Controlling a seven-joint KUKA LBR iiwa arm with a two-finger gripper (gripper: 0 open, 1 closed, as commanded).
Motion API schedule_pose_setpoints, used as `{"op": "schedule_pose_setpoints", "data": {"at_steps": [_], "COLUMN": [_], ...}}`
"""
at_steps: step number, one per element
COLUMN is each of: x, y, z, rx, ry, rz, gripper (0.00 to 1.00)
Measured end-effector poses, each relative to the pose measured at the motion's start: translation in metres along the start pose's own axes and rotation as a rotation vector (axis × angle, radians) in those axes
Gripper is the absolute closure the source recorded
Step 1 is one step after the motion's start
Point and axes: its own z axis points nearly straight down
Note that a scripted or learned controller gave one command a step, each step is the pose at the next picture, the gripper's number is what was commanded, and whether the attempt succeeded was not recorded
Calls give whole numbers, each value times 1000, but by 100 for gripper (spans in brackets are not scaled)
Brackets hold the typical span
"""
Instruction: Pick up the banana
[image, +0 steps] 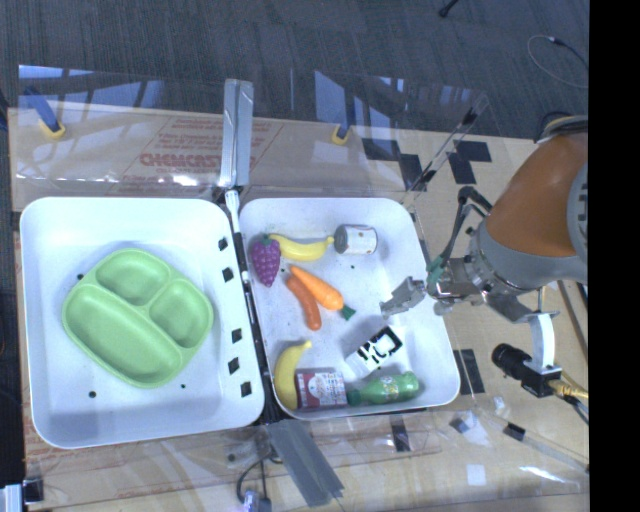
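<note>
Presently, two shallow white bins sit side by side on the bench, and the right bin (432, 345) carries all the loose items. At its near edge a green bottle (385, 388) lies on its side, with a dark red label (320, 388) at its left end. Touching that end, in the near left corner, lies a banana (286, 369), curved, its dark tip pointing far. Just beyond the bottle, toward the right wall, rests a small black block with white markings (378, 346).

Mid-bin, two orange carrots (312, 292) lie crossed, green stub (346, 312) toward the right. Further back, purple grapes (265, 259) sit against the left wall. Beside them a second banana (298, 246) lies crosswise, its right tip touching a grey can (356, 240) lying on its side near the far wall.

The left bin (50, 400) holds one item: a green divided plate (136, 315) with three compartments, set slightly left of centre.

The gripper (402, 297) reaches in over the right wall of the right bin, above the bin floor between the carrots and the black block. Nothing is seen between its fingers; whether they stand wide or narrow cannot be told from this angle. It is apart from both bananas. The arm (535, 215), grey with its orange band, stands over the bench to the right.
</note>
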Motion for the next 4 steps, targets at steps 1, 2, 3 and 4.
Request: {"op": "schedule_pose_setpoints", "data": {"at_steps": [1,2,3,4], "x": [42,107,51,55], "y": [-2,84,163,163], "z": [22,44,143,134], "rx": [0,1,-1,4], "ry": [0,-1,0,0], "rz": [134,234,574,562], "gripper": [0,0,0,100]}}
